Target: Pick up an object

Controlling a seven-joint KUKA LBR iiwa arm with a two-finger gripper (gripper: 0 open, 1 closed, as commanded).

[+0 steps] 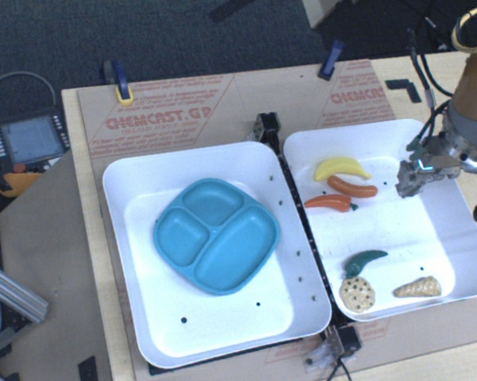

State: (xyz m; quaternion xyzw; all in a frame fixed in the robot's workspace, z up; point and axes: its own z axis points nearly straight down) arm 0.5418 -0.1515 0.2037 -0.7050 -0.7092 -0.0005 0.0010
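Note:
The right bin (452,227) holds a yellow banana (341,166), a sausage (352,185), an orange-red carrot (328,204), a dark green pepper (365,259), a speckled cookie (357,293) and a tan pastry wedge (418,289). My gripper (417,174) hangs over the right side of this bin, to the right of the sausage and apart from it. No object shows between its fingers. The arm comes in from the right edge.
The left bin (132,243) bears a blue divided plate (216,234). A black clamp (267,126) sits between the bins at the back. Cables run near the arm at the upper right. A pendant (30,139) lies off the bench at the left.

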